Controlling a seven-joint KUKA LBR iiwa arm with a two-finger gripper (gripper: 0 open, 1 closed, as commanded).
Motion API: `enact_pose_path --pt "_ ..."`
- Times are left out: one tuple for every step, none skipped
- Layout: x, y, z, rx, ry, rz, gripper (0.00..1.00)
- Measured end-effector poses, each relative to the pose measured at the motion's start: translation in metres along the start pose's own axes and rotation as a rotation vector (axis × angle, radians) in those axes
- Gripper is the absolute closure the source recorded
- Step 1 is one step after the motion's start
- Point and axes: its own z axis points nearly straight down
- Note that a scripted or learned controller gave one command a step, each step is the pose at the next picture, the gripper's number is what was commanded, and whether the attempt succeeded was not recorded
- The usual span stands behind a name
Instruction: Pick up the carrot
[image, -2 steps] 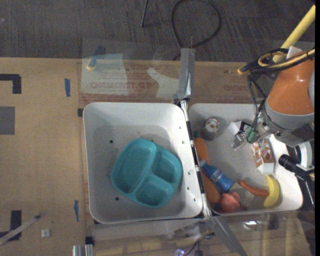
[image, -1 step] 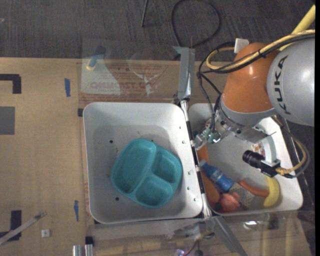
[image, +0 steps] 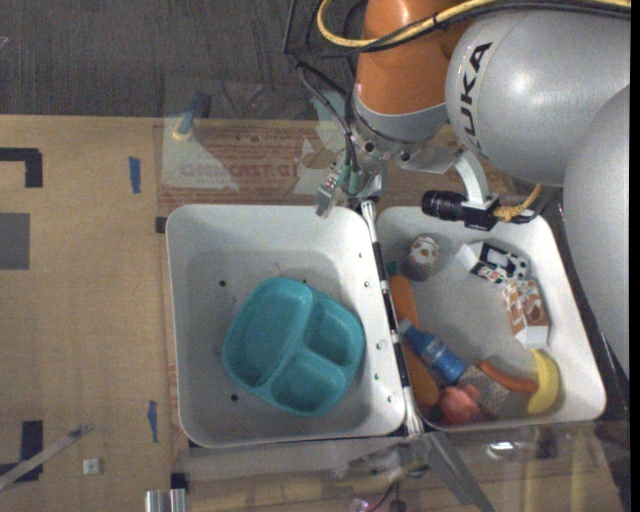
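**Carrot in the right bin, my end effector above the far rim**

My arm comes in from the right, grey with its orange band, over the far edge of the desk. The left bin holds a teal divided plate. The right bin holds the clutter: a carrot lying along the wall next to the divider, a blue bottle resting across it, a banana at the near right corner, a small carton and a pink ball. My end effector hangs above the far rim where the two bins meet, well apart from the carrot; I cannot tell how wide it stands.
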Motion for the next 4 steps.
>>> enact_pose_path --pt "0.018 -0.021 0.055 0.006 0.005 0.159 1.00" --pt "0.076 0.056 -0.063 0.000 0.002 0.030 1.00" --pt "0.082 0.041 -0.149 0.005 0.001 1.117 1.00" --pt "0.122 0.029 -0.133 0.011 0.004 0.770 1.00"
